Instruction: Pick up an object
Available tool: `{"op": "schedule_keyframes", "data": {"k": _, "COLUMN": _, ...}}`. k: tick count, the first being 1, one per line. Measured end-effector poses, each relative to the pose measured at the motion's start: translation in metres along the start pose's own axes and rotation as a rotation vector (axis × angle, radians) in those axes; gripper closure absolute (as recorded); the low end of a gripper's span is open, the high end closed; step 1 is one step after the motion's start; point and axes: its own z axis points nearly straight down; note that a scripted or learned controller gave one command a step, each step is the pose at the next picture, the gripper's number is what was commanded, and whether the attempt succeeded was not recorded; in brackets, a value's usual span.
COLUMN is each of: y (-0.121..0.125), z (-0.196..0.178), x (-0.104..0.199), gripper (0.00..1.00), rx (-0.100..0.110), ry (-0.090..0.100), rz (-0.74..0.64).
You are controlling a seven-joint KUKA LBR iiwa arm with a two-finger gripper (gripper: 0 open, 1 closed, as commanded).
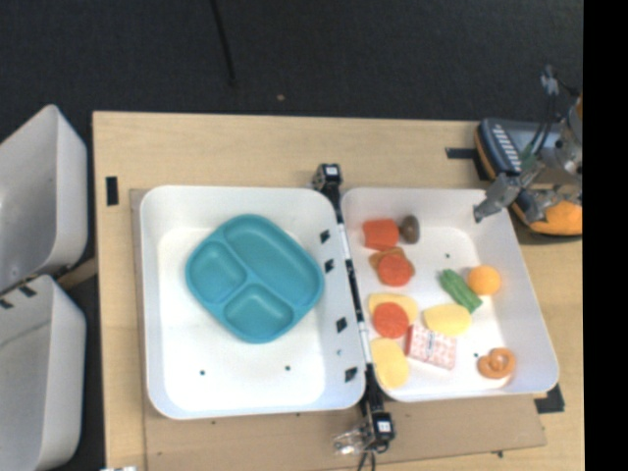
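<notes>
The gripper hangs at the upper right of the frame, over the top right corner of the right bin; whether it is released or clenched I cannot tell, and nothing shows in its grasp. Below it in that bin lie the toy foods: an orange block beside a brown piece, a green pod touching an orange ball, and a red-and-white carton lower down. The left bin holds a teal divided plate at the centre left of the frame
</notes>
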Motion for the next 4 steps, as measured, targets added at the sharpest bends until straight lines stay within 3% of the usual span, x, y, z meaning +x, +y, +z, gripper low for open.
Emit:
{"op": "schedule_keyframes", "data": {"k": 1, "y": 0.002, "z": -0.007, "x": 0.001, "gripper": 0.0, "rx": -0.011, "ry": -0.002, "rz": -0.003}}
{"op": "schedule_keyframes", "data": {"k": 4, "y": 0.027, "z": 0.147, "x": 0.003, "gripper": 0.0, "rx": -0.01, "ry": -0.004, "rz": -0.008}}
